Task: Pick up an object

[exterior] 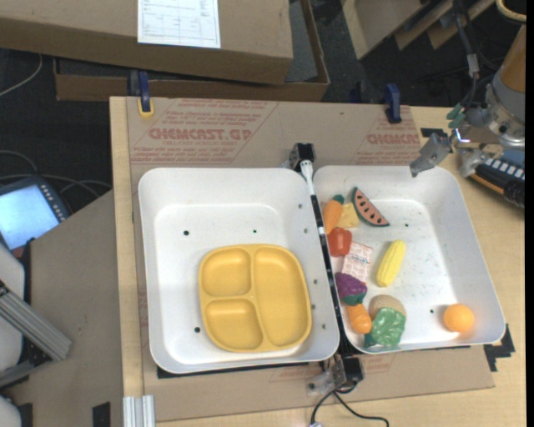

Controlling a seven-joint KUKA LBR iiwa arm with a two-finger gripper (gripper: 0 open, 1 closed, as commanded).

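Camera view: the gripper [427, 154] hangs at the far right corner of the right bin [467, 217], just over its rim, with the arm's grey wrist behind it at the frame's right edge. Whether it is released or clenched cannot be told from here; nothing is seen in its grasp.

No one object is named by the task, so any toy in the right bin will do. Taking the gripper as landmark, all of them lie nearer the camera than it and toward the left. The watermelon slice [370, 208] is closest to it, a short way down and left, its long axis running slantwise from the bin's far left toward its middle. Beyond that slice lies the corn cob [390, 262], its long axis nearly along the line from far rim to near rim, with open floor around it; I judge it the easier target. A crowded row hugs the bin's left wall: a carrot [333, 215], a red pepper [339, 242], a white packet [358, 259], a purple piece [350, 288] and a green vegetable [385, 327]. An orange ball [458, 318] sits alone, well apart, almost straight toward the camera from the gripper.

The left bin [167, 250] holds a yellow divided plate [254, 297].

Writing: the brown board [209, 129] under the bins reads "CHEMCAST GP" in red, repeated. The sheet [179, 21] on the box beyond is too small to read.
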